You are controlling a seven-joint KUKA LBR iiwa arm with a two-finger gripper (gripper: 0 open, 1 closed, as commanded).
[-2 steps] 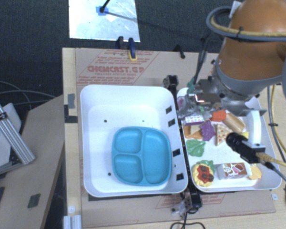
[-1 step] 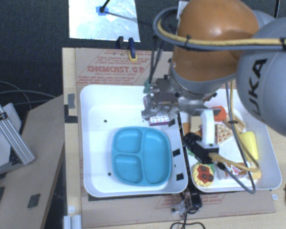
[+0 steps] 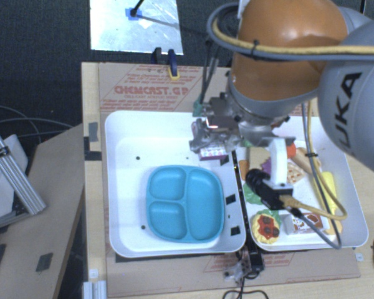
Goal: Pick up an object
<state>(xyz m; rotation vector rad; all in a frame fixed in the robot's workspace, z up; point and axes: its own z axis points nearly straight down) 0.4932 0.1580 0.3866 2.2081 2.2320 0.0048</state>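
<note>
Judging from how things lie, no pick has been made yet. Nearest the camera, a pizza-printed plate lies right of the blue divided tray, with a yellow banana further right. Beyond the tray's far right corner the gripper is seen; whether anything is clasped cannot be told. Grasping and lifting are judged outstanding.

bins: 2 | blue divided tray: 1 | small items, right bin (cluttered, partly hidden): several
</note>
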